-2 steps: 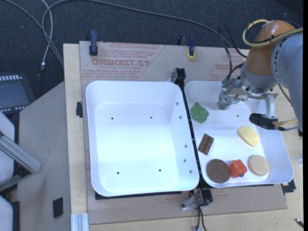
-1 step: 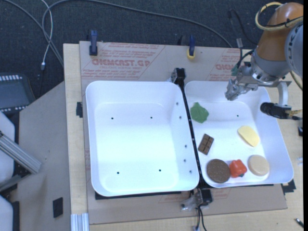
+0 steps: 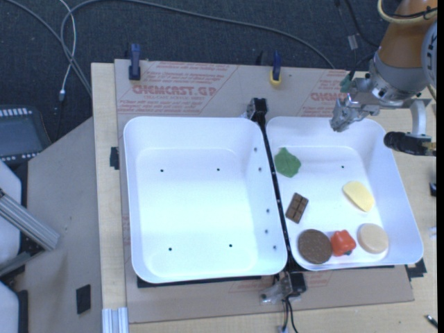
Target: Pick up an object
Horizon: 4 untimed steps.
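The claw (image 3: 341, 122) hangs over the far rim of the right bin (image 3: 399, 186), at its upper corner, and nothing sits between its fingers; whether they stand wide or narrow I cannot tell, since the tips are too small and dark against the rim. All the pickable things lie in that right bin, likely so the arm can lift one across to the left bin (image 3: 139, 200). A green lump (image 3: 287, 162) rests near the divider, a brown bar (image 3: 297, 207) just below it, a yellow wedge (image 3: 359, 195) toward the right wall, and along the near edge a dark brown disc (image 3: 314, 245) touches a red piece (image 3: 343, 242), with a cream disc (image 3: 372, 238) just beside. The green lump and yellow wedge stand well apart from neighbours, giving open room; the near-edge trio is crowded against the wall.
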Available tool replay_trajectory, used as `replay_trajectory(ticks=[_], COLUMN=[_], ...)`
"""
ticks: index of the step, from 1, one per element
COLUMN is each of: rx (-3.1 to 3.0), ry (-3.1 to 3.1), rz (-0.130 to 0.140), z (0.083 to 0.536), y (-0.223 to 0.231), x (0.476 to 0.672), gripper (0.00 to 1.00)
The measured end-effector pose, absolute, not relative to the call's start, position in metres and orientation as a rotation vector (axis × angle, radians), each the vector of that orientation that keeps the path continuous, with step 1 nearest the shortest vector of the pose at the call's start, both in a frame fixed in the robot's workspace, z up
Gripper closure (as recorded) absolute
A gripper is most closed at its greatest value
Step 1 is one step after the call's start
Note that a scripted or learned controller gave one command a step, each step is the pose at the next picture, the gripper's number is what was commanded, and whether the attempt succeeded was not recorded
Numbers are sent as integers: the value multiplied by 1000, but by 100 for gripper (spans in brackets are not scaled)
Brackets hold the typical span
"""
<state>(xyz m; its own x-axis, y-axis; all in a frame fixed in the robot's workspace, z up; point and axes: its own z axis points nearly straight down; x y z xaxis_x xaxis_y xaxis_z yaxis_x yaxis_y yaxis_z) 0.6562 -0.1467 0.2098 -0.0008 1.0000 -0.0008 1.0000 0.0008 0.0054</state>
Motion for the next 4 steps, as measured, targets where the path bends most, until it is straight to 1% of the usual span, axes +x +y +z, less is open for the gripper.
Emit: replay_trajectory(ticks=[1,3,4], rx=[2219,2217,2216], ry=[2220,2226,2228], rz=[3,2,2], z=[235,252,249], y=[-147,-38,20], x=[657,643,646], gripper=[100,100,100])
